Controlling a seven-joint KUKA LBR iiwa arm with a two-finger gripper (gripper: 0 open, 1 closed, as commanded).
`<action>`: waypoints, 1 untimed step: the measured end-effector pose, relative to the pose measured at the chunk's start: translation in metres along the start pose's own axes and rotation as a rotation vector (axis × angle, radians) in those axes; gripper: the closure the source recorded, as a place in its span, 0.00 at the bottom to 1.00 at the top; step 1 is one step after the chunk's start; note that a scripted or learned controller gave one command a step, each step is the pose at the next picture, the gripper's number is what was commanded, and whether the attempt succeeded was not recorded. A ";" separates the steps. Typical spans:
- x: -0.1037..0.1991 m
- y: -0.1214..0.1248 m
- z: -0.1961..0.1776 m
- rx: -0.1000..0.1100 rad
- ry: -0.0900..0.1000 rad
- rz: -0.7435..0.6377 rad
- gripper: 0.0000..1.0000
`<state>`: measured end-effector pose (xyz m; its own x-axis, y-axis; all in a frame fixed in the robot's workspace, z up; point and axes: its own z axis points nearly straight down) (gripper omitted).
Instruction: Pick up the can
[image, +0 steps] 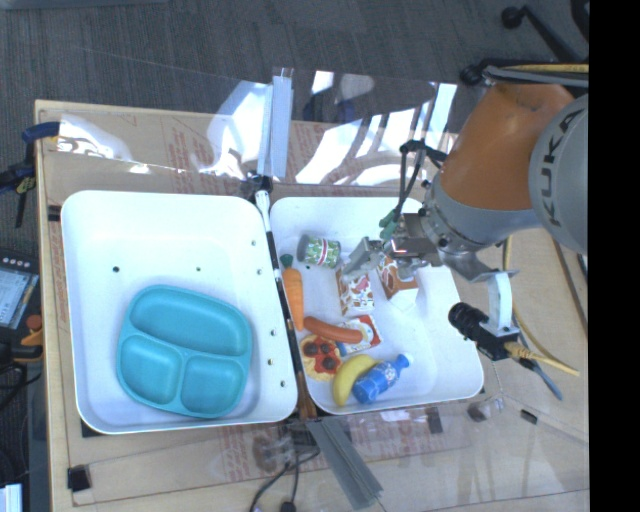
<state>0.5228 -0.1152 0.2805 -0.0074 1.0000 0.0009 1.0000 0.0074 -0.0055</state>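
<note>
Approach seems the step in hand: my hand (372, 252) hangs over the right bin (455, 375), just beside the can (321, 251), which lies on its side near the bin's back left corner. I cannot tell how my hand is set. Next I judge a short shift left and down. Can: small, round, green-labelled, smooth. Nearby lie a tapered carrot (293, 289) and a curved banana (351, 378).

Dark grey carpet floor (150, 50) around a tan bench (130, 150), chair caster (515, 15) at top right. Clear glossy sheeting (330, 120) along the bench's far edge, bright glare on it. Small screen device (12, 290) at left edge.
</note>
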 end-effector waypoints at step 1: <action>-0.022 -0.008 0.186 -0.010 0.000 0.009 0.00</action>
<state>0.5135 -0.1367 0.0947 0.0013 1.0000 0.0005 1.0000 -0.0013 0.0044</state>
